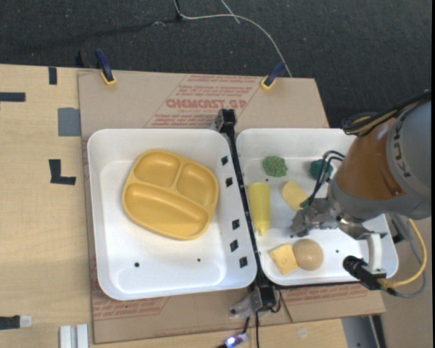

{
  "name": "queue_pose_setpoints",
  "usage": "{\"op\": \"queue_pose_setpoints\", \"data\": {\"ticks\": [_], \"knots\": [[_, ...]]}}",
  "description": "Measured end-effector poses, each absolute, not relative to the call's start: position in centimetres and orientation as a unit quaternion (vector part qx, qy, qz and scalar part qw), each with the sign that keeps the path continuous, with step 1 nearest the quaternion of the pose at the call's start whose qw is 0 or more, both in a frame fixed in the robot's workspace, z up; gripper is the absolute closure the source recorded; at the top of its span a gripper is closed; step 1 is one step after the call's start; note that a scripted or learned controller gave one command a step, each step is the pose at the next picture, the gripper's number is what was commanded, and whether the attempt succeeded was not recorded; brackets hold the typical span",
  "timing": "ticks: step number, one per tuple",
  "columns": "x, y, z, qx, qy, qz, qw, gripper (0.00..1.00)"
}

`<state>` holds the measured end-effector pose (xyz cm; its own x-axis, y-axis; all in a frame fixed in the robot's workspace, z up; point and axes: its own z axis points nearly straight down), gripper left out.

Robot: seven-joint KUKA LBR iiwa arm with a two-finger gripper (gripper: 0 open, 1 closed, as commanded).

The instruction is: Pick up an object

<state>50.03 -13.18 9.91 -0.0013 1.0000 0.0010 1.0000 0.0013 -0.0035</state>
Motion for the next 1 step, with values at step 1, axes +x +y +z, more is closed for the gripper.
{"op": "queue_pose_setpoints", "data": {"ticks": [1], "knots": [[50.64, -12.22, 15.33, -0.706, -0.708, -0.0009, -0.001, 1.0]]}}
